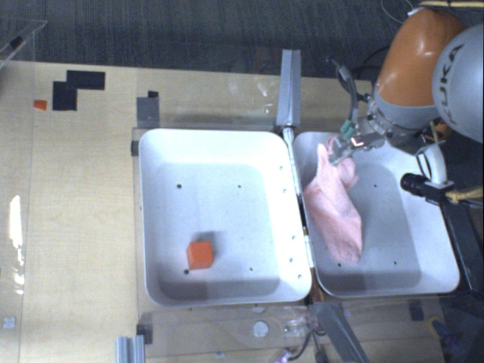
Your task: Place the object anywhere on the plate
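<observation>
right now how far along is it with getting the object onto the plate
Done: the arm has reached into the right bin, with the gripper at the top end of the pink cloth. In hand: the cloth seems pinched at that end, though most of it lies on the bin floor. Left: lifting and placing it. I can't make out a plate; the left bin holds an orange block.

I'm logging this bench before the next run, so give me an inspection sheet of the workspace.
Surface: wooden bench with left bin and right bin, both white.
Job's things: pink cloth in the right bin's left part, upper end lifted at the end effector; no plate seen.
Clutter: orange block in the left bin.
Grippers: end effector over the right bin's back edge.
Cables: thin wire loop behind the arm.
Surroundings: black markers on the bench.
</observation>
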You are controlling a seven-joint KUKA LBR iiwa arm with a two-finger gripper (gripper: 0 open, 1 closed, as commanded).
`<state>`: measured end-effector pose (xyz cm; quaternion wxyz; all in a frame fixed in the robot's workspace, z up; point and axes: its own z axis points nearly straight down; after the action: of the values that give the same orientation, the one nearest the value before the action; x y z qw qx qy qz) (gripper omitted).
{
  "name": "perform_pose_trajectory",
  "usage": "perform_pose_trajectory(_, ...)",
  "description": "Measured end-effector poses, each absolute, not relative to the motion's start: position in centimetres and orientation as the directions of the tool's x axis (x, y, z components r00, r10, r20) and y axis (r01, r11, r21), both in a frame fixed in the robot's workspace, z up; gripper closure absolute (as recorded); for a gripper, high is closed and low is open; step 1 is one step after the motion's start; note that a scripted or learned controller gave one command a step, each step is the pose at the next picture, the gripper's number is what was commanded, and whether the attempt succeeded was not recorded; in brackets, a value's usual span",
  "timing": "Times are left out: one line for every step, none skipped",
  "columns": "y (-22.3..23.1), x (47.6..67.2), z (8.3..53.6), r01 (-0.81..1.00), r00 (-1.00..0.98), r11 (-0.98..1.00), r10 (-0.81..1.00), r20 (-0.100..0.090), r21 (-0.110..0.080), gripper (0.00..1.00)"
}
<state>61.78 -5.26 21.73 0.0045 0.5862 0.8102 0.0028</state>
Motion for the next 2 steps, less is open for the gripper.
perform_pose_trajectory(-5.1,62.0,22.5,0.947,-0.32,0.32,0.947,-0.004,0.009,1.0)
perform_pose_trajectory(0.5,59.8,23.0,0.746,-0.665,0.665,0.746,-0.005,0.007,1.0)
